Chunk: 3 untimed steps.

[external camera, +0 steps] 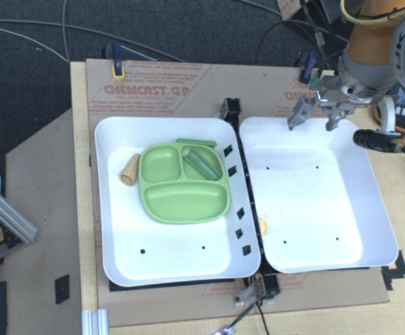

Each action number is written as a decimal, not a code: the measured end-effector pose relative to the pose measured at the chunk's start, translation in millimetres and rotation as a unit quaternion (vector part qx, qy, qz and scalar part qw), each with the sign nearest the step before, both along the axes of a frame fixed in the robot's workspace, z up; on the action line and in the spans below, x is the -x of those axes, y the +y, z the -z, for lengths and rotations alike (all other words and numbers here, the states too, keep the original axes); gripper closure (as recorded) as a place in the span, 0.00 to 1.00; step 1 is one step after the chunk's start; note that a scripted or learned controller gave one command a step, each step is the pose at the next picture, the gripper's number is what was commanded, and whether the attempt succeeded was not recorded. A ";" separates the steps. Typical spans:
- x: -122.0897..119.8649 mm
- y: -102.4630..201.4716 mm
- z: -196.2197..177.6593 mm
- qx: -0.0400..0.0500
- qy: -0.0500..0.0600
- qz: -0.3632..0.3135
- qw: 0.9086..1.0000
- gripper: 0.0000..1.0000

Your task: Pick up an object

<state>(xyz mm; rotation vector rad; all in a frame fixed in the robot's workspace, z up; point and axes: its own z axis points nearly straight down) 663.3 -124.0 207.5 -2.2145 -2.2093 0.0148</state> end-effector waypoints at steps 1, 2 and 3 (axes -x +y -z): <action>-2.8 0.4 -9.9 0.001 -0.008 -0.001 1.000 0.00; -0.9 9.0 36.2 0.001 -0.005 -0.002 1.000 0.00; -0.8 9.6 78.2 0.001 -0.005 -0.001 1.000 0.00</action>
